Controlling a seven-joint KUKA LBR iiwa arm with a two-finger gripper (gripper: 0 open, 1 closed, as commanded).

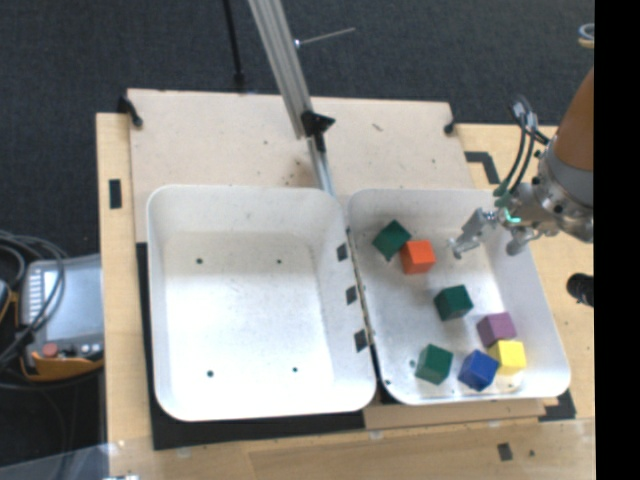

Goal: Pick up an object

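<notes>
The right bin (pixel 392 320) holds several small cubes. A green cube (pixel 391 239) and an orange cube (pixel 418 256) touch near its back left. Another green cube (pixel 453 301) sits mid-bin. Purple (pixel 496 327), yellow (pixel 509 355), blue (pixel 479 369) and a third green cube (pixel 434 363) cluster at the front right. My gripper (pixel 488 245) hangs over the bin's back right part, open, with nothing between its fingers. One finger (pixel 465 239) points toward the orange cube, a short gap away from it.
The left bin (pixel 250 298) stands beside the right one, with a ridge (pixel 355 293) between them. A slanted metal rail (pixel 285 58) rises behind the bins. A cable and a device (pixel 50 318) lie off the bench at the left.
</notes>
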